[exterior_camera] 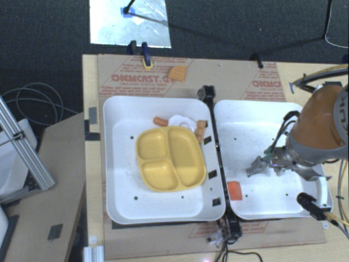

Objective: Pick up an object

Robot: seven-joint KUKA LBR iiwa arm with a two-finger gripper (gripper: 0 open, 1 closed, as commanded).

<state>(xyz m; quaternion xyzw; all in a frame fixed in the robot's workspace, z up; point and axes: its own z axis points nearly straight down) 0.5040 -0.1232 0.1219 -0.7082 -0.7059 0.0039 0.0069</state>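
While my gripper (pixel 254 168) hangs over the middle of the right bin (pixel 256 119), the nearest thing to take is the small orange-red block (pixel 234 190), which lies on that bin's floor near its front left corner. From the fingertips it sits toward the near edge of the bench and a little to the left in the camera view, close but apart, with nothing between them. I judge the block roughly squarish, so no axis much favours the approach. I cannot tell how the pincer stands; its tips blur into one grey shape. The yellow divided tray (pixel 170 158) and a small orange sausage-like piece (pixel 160 121) lie in the left bin (pixel 117 146), well apart from my gripper.
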